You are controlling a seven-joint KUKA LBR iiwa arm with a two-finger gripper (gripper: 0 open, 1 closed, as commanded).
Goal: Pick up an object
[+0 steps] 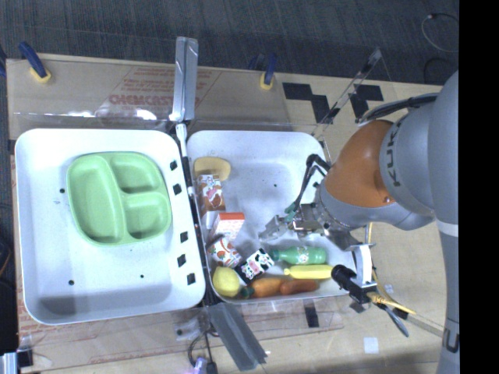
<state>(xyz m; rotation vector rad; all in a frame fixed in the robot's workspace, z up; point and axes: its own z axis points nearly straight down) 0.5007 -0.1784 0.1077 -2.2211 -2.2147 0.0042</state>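
Fingers of the gripper (282, 226) stood apart, holding nothing, low in the right bin (257, 148), and the nearest object, a green bottle (300, 255), lay just nearward and slightly right of them, its long axis running left to right.

A dark grey carpeted floor (234, 10) with a fine ribbed weave fills the top of the view, behind a bench topped with brown cardboard sheeting (226, 92) that carries faded red printing and black block marks. Two blue clamps (33, 61) (269, 72) grip the cardboard's far edge, and a grey metal upright strip (184, 80) stands at the middle of it. Light falls evenly from above, with soft shadows.
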